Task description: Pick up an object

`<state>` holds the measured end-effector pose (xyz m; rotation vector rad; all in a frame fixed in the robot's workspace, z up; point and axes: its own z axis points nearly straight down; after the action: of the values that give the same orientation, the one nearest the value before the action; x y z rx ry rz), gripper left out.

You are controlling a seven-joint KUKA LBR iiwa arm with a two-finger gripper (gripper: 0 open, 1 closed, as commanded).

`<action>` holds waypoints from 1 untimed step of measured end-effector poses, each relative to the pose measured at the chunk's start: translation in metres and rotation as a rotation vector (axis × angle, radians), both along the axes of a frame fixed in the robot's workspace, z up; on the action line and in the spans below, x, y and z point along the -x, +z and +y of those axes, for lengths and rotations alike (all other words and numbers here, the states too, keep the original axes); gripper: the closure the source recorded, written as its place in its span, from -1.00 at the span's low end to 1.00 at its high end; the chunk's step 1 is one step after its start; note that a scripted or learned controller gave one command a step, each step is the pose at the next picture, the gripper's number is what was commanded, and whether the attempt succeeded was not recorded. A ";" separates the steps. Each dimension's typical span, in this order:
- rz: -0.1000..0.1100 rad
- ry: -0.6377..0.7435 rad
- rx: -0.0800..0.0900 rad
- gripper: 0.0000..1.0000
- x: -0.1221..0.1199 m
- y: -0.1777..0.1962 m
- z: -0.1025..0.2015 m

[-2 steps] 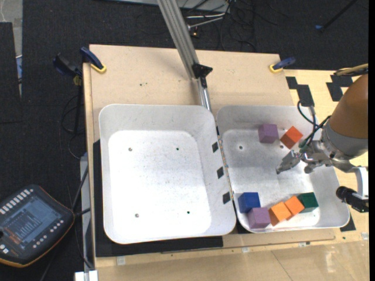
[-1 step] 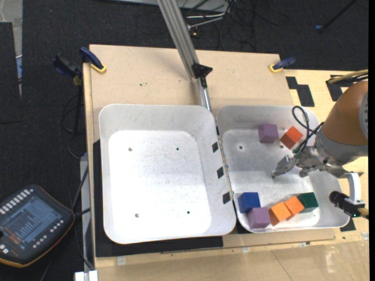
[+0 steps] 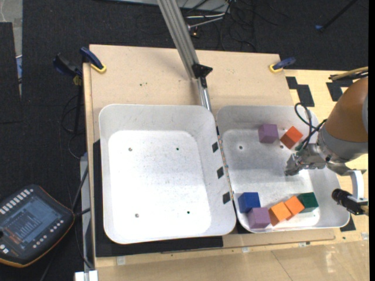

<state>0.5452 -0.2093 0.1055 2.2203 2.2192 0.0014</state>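
Gripper (image 3: 293, 167) low over right bin (image 3: 234, 157) floor, finger state impossible to tell. Nearest candidate: orange block (image 3: 291, 137), just beside at 12 o'clock. Purple block (image 3: 268, 133) farther off, roughly 11 o'clock.

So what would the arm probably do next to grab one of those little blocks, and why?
Probably a short shift up and back toward the orange block, then a descent. The gripper hangs over bare floor of the right bin with no block under it, and that orange block, beside the purple block, lies closest. The blocks along the bin's front edge sit packed together, which looks harder.
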 end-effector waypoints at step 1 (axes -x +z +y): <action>-0.005 0.003 0.002 1.00 0.000 0.064 -0.001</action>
<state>0.5453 -0.2105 0.1693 2.2140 2.2187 0.0046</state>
